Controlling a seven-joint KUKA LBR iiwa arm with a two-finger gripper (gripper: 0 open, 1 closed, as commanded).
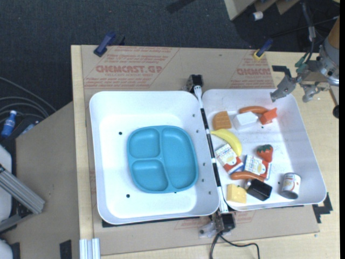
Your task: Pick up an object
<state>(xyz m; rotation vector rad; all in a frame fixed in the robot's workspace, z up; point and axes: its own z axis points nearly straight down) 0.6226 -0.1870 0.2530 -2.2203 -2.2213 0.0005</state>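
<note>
Here, a blue divided plate (161, 158) sits mid-floor in the left bin (102, 144), while toy foods, among them a banana (228, 140), crowd the right bin (307, 144). Above that bin's far right corner hangs the gripper (295, 88), fingers splayed and grasping nothing. The approach is seemingly in hand; next it must descend onto one item.

Grey metal gripper (295, 88) with angular fingers; green-tinged wiring at wrist

Looked like robot lab: board-covered desk (161, 63) with clamps (105, 43), loose cables (21, 99) on dark carpet (54, 15), two white bins (105, 161).
</note>
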